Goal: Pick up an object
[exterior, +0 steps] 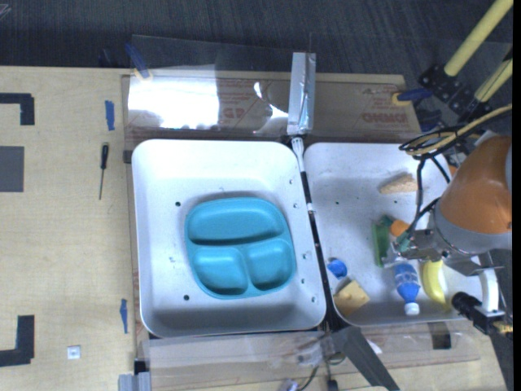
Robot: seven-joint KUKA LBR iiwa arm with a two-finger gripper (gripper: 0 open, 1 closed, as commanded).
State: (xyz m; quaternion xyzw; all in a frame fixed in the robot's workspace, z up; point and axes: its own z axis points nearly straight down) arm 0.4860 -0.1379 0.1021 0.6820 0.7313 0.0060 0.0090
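Looming over the right bin (pixel 358 157), the arm (pixel 480 194) hides its gripper, so I cannot tell its state. Below it lie a bottle (pixel 406 283) and banana (pixel 435 282), likely targets; a blue tray (pixel 240 245) fills the left bin (pixel 155 218).

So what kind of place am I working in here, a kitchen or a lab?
Most likely a robot test bench in a lab, not a kitchen. Two shallow white bins sit side by side on a wooden bench, toy-like items such as a banana and small bottle lie loose, and cables hang nearby.
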